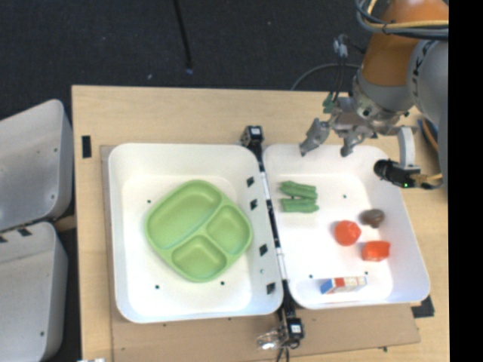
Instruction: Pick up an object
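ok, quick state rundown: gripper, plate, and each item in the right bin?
gripper: open, holding nothing, above the right bin's far edge
green plate: lying flat in the left bin, nothing in its compartments
green beans: lying flat, near the divider
red ball: resting loose
brown lump: resting beside the ball
orange block: resting loose
small box: lying flat near the front edge

The green divided plate [198, 231] at lower left looks like smooth, slightly glossy plastic; both white bins [121, 277] seem matt plastic; the table [90, 119] is pale wood
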Tool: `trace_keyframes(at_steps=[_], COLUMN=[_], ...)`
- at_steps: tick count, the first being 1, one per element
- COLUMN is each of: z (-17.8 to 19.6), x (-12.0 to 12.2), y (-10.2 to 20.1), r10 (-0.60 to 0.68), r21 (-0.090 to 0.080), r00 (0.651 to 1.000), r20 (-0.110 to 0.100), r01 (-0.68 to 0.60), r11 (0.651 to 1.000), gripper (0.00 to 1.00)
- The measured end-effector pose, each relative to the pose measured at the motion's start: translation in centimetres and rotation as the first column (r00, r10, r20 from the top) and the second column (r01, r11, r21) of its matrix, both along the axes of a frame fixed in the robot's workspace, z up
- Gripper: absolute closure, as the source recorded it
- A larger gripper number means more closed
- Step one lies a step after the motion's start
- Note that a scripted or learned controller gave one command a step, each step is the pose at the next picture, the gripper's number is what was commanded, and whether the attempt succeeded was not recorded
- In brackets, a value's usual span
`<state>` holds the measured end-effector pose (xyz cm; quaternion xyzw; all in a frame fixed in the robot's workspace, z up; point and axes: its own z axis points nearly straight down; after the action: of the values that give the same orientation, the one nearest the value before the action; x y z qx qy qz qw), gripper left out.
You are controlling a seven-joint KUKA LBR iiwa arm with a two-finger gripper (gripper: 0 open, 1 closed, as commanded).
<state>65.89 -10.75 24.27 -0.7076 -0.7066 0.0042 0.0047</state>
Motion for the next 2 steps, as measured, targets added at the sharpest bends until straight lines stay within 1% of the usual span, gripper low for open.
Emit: trace_keyframes(at_steps=[1, 2], z=[0.9, -4.1], x=[0.2, -0.7], y=[0.0, 0.3], r10=[0.002, 0.000], r21=[0.000, -0.002], r00=[1.000, 1.000], r20=[0.014, 0.010], r01=[-0.002, 0.000], r11=[1.000, 1.000], gripper=[0.00, 0.00])
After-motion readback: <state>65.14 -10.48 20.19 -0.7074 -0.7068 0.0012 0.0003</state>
